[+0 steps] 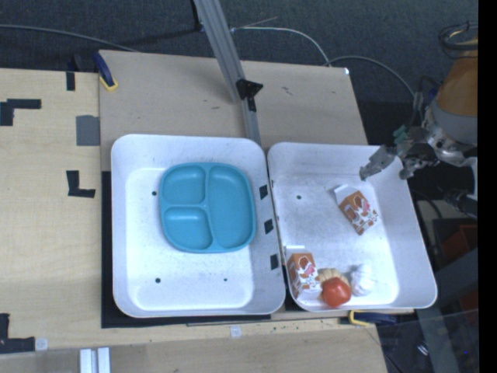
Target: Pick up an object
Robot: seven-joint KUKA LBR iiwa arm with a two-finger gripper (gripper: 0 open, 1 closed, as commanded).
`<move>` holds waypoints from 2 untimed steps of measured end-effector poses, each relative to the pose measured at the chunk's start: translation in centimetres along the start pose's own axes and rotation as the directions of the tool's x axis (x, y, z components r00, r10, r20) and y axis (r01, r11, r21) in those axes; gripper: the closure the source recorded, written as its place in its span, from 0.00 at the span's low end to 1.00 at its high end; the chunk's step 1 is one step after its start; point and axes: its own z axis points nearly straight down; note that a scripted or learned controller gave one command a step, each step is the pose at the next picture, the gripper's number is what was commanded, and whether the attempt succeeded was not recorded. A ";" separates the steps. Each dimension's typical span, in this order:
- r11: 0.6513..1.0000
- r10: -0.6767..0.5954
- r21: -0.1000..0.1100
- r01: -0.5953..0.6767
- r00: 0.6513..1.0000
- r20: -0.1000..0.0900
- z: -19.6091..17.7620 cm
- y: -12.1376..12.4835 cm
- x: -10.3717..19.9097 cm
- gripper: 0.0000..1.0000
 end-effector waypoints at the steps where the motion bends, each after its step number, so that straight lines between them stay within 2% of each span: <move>1: 1.000 0.000 0.000 0.000 1.000 0.000 0.0 0.0 0.0 0.00; 2: 1.000 0.000 0.006 0.000 1.000 -0.002 6.4 -0.4 0.4 0.00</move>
